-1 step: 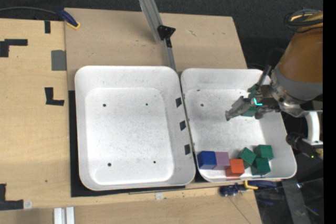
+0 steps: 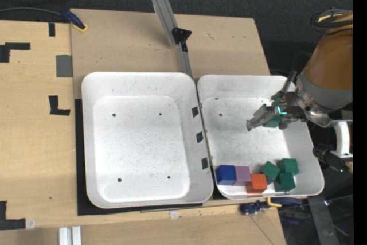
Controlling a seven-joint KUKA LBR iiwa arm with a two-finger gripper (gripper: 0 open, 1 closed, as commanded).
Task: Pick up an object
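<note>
In the camera view, the arm (image 2: 332,66) came in from the right, its orange band above the grey wrist, and the gripper (image 2: 256,121) hung over the middle of the right bin (image 2: 241,94), well apart from the blocks. Its dark fingers pointed down and to the left; whether they were spread or pressed together could not be told at this angle, and nothing showed between them.

The blocks lay bunched along the near edge of the right bin. A blue cube (image 2: 226,174) sat furthest left, with a pale purple block (image 2: 242,173) touching its right side. An orange cube (image 2: 257,182) lay just beside the purple one, slightly nearer the rim. Three green blocks (image 2: 279,172) clustered at the right end, close against the orange cube.

The left bin (image 2: 140,140) sat side by side with the right one on the wooden bench (image 2: 114,43). A slanted metal bar (image 2: 160,0) crossed the bench above the bins.
</note>
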